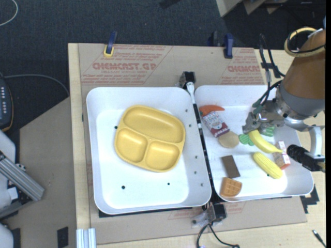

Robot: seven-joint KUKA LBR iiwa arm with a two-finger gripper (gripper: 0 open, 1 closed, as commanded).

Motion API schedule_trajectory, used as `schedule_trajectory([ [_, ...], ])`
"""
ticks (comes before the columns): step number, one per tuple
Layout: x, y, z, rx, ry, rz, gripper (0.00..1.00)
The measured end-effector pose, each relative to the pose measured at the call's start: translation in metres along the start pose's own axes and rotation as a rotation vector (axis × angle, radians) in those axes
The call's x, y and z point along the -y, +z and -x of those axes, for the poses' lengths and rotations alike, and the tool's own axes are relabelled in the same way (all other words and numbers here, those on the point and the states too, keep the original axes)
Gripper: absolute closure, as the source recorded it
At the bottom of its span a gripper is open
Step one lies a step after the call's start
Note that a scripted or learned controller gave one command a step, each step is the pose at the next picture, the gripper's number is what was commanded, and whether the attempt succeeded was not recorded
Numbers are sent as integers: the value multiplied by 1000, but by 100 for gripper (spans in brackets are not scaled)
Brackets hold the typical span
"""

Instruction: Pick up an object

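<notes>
I'm watching the arm (305, 71) reaching in from the right, and the jaws (257, 122) are hanging low over the right bin (243, 94), near its middle. They're sitting just above the green end of the banana (262, 141), maybe touching it, but I can't tell how far apart they're standing from this angle, and I'm not seeing anything clearly pinched between them.

Around them, the right bin is carrying a crowd: a corn cob (268, 165) lying just below the banana, a tan round piece (228, 140) just to the banana's left, a red-and-white packet (214, 123) beside an orange carrot-like piece (211, 109) toward the bin's left wall, a dark brown block (230, 166), and a waffle (230, 187) at the near edge. A small red-and-white item (282, 158) is lying right of the corn.

In the left bin (103, 154), a yellow divided plate (149, 137) is resting alone, well apart from the jaws. Both bins are sitting on the cardboard-covered desk (83, 66).
</notes>
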State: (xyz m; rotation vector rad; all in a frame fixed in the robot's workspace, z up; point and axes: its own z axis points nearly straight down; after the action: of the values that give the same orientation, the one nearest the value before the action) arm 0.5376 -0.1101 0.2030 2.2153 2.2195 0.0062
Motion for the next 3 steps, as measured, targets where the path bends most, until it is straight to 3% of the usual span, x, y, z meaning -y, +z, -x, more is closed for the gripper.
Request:
schedule_trajectory([
  [1,-1,-23,0,0,1,-2,100],
  [2,-53,-25,-36,-2,-4,-2,100],
  [3,-89,-14,-70,-1,-3,-3,100],
])
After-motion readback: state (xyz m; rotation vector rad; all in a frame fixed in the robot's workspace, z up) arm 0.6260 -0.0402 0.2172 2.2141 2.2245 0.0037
